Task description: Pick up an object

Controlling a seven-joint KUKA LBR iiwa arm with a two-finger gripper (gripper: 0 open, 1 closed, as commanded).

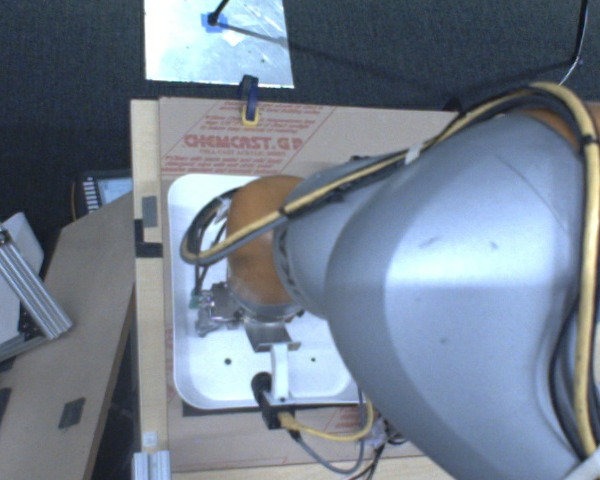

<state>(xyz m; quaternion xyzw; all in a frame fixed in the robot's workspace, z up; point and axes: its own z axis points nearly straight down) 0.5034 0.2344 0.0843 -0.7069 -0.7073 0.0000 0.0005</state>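
Over the white bin (208,380) toward the view's left, the arm (450,298) reaches down. Its orange band (255,253) sits just above the metal body of the gripper (218,310), which is low over the bin's floor, near the left wall. I cannot tell whether the gripper is open or closed, or whether it has hold of anything. Its working end is turned away beneath the wrist, and the arm's grey bulk covers the rest.

I cannot tell where the object to be picked lies either. The bare stretch of bin floor along the front and left carries only a couple of tiny dark specks, too small to name. Anything worth grasping would have to sit under the wrist or further right, behind the arm. Its place relative to the gripper is therefore a guess: most likely straight below, if the arm is aimed at something.

The bin rests on a brown board printed in red (242,140), which lies on the tan surface (90,298).

On handling I can offer judgement only. A shallow bin of this sort suits small, light things that a small gripper can span, so weight is unlikely to matter. Slip is the bigger worry, since a hard item on the smooth white floor could skate aside if touched off-centre. With shape and material unknown, the safest hold is across the object's narrowest part, near its middle, closing gently in case it is soft or brittle.
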